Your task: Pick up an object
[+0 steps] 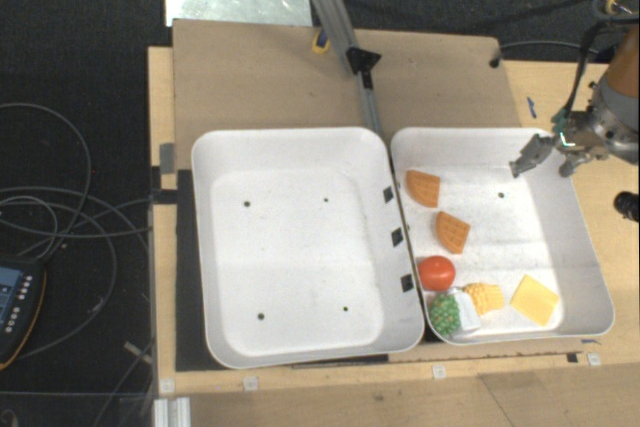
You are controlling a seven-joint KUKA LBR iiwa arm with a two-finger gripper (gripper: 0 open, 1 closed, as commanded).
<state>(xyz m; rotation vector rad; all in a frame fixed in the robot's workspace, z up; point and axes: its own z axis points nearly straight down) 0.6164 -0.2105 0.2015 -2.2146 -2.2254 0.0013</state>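
**A:** Look at the camera view from above. Where is your tool (545, 157) right now?

**B:** It hangs over the far right edge of the right bin (585, 215). Its two fingers are spread apart, and nothing sits between them.

**A:** Good. Where are the things you could pick?

**B:** They are all in that same bin, to the left of the tool and nearer the front. The orange wedge (423, 187) is the closest one, off to the tool's left. A second orange piece (453, 232) lies a bit past it. The red tomato (436, 272), the green bunch (444, 314), the corn (484, 296) and the yellow cheese (535, 300) sit well apart from the tool, by the front wall.

**A:** Which one should you go for?

**B:** I think the first orange wedge. It lies alone with bare floor around it, so your fingers can fit on both sides. Move left until you are right above it, then go straight down. Stay away from the wall between the bins.
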